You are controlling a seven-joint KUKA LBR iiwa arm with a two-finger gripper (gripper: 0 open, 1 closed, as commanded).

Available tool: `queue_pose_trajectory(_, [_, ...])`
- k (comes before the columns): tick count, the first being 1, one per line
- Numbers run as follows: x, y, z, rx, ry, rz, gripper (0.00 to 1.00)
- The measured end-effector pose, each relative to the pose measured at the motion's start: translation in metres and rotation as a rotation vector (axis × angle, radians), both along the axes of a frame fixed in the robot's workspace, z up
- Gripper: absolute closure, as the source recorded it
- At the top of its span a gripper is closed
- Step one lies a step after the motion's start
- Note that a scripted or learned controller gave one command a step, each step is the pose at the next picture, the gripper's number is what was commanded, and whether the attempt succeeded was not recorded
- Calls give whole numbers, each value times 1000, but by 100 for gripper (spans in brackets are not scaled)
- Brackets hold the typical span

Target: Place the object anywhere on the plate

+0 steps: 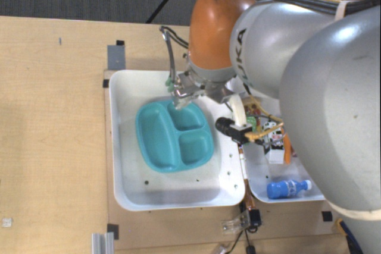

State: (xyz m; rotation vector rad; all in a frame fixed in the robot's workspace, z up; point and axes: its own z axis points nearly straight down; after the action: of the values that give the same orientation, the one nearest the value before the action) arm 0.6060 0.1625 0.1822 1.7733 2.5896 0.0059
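Dark carpet lies behind your tan bench [53,128]. Working left to right: the left bin [122,146] carries a teal three-part plate [164,143], whose compartments look bare. At its upper right edge the gripper [178,95] hangs low, and you cannot tell whether anything is held there; the wrist crowds that spot. Further right, the second bin [259,187] contains a blue bottle [286,188] and small clutter near the divider. Which item is the object cannot be confirmed. Risk, in my judgement: anything let go this close to the rim may land off the plate.
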Motion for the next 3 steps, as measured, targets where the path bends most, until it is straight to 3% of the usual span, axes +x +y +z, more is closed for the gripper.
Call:
queue_pose_trajectory(1, [-34, 45, -83, 6, -8, -111, 100])
queue_pose_trajectory(2, [31, 67, -86, 2, -1, -42, 100])
queue_pose_trajectory(3, [60, 62, -73, -4, 11, -273, 100])
